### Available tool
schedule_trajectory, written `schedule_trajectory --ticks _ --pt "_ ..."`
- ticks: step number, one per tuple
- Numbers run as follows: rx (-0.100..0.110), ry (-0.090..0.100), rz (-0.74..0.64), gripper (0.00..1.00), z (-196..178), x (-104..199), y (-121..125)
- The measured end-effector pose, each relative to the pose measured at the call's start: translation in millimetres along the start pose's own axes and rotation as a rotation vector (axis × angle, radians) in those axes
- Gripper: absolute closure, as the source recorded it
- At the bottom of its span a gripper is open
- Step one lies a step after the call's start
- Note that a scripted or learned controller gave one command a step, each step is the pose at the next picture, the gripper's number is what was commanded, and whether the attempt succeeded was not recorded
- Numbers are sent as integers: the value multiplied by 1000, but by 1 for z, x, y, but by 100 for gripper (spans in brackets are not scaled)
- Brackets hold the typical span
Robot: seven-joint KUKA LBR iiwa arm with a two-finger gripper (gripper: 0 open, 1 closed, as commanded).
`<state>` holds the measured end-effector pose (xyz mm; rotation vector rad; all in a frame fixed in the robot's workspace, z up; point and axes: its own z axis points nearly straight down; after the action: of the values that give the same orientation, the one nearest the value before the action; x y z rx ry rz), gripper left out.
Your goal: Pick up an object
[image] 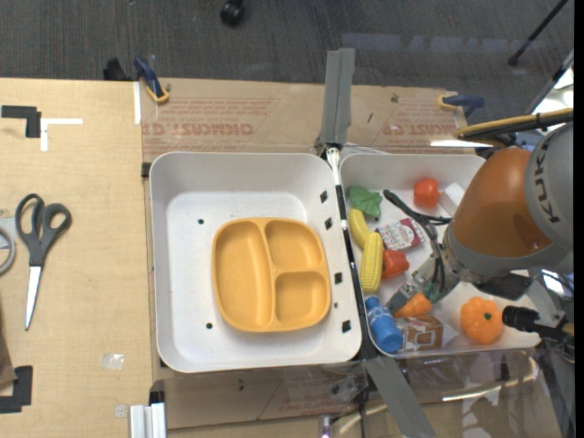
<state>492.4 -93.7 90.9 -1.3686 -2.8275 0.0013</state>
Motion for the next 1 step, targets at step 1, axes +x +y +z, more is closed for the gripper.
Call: schedule_trajectory --ticks 1 --pt "-2 -2 -13 0 -1 1 -17"
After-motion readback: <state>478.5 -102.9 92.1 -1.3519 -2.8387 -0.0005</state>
